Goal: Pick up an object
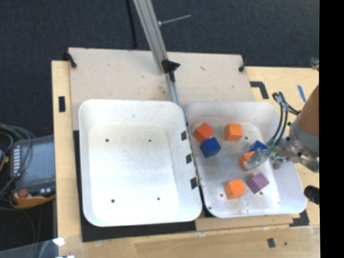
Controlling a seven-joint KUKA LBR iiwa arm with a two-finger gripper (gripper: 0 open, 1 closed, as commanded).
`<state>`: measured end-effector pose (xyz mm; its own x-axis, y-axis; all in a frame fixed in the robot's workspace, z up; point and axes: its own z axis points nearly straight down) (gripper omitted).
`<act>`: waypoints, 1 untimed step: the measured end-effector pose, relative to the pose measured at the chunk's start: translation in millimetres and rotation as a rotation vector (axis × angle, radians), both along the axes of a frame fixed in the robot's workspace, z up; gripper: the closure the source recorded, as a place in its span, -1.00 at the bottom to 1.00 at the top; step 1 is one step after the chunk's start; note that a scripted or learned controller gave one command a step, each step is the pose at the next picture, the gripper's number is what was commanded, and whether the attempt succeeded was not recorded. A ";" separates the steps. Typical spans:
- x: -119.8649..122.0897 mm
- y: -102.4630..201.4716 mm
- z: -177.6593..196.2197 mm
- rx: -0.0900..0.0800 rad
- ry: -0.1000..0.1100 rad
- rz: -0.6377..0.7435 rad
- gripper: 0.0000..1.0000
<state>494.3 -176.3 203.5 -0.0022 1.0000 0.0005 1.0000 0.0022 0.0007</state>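
My gripper (259,156) reaches in from the right and sits low over the right bin (285,198). A small orange block (245,159) lies right against its left tip. Just behind the gripper, a blue block (259,145) is partly hidden. A purple block (257,182) and an orange block (234,188) lie in front of the gripper. Further left are an orange block (203,131) and a blue block (210,147), touching each other. Another orange block (233,131) sits towards the back.
The left bin (134,160) stands beside the right one, with a dividing rim between them. A slanted metal rail (153,31) rises behind the bins. The arm's body and cables (301,133) cover the right bin's right side.
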 end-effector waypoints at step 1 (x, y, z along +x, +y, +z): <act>0.0 -0.4 0.1 0.000 -0.001 -0.003 -1.00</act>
